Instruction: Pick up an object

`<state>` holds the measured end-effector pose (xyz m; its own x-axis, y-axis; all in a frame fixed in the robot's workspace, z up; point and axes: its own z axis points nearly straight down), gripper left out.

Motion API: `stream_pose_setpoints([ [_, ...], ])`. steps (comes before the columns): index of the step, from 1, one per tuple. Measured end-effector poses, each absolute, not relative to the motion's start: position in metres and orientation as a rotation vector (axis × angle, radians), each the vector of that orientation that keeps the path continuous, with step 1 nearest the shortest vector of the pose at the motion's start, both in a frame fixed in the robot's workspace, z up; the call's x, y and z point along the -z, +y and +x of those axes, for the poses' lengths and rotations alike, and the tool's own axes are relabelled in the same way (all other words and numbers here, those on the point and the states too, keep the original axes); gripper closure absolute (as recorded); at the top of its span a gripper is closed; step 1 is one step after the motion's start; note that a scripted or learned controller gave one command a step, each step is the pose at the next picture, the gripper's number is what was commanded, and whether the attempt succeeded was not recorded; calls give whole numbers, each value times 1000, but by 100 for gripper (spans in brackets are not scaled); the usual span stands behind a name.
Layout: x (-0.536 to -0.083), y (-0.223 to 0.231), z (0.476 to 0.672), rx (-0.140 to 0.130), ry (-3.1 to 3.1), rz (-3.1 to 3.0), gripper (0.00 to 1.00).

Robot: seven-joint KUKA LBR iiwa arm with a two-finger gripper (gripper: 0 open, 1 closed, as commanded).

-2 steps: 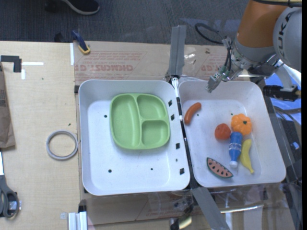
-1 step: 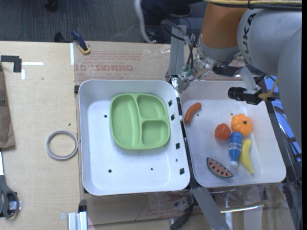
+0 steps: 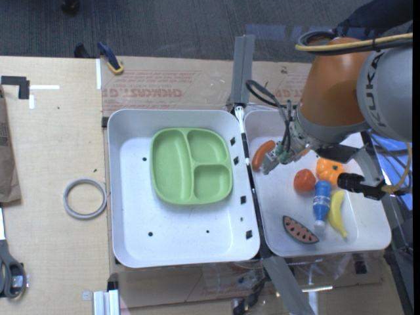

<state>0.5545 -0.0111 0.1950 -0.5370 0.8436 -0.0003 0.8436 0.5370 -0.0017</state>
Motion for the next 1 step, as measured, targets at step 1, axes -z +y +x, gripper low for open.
stream_pose_setpoints([
  [1,-220,51,605,-4,-2459,-1954,100],
])
